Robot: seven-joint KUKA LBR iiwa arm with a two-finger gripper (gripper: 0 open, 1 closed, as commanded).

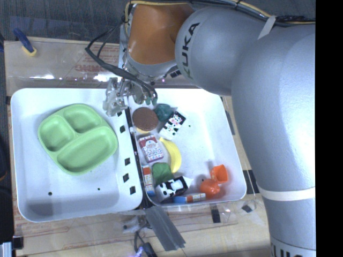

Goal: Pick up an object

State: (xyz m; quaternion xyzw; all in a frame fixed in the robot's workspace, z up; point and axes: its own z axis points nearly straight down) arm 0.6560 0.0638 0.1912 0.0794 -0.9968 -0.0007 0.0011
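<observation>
My gripper hangs below the orange wrist band, over the far end of the wall between the two bins. Just to its right, in the right bin, lie a brown round disc, a teal lump and a black-and-white patterned piece. Nearer the front are a red-and-white box, a yellow banana, a green toy, a black-and-white cow and orange toys. I see nothing lifted off the bin floor.
A green divided plate fills much of the left bin. The big grey arm covers the right side of the view. A thin marker lies by the right bin's front wall.
</observation>
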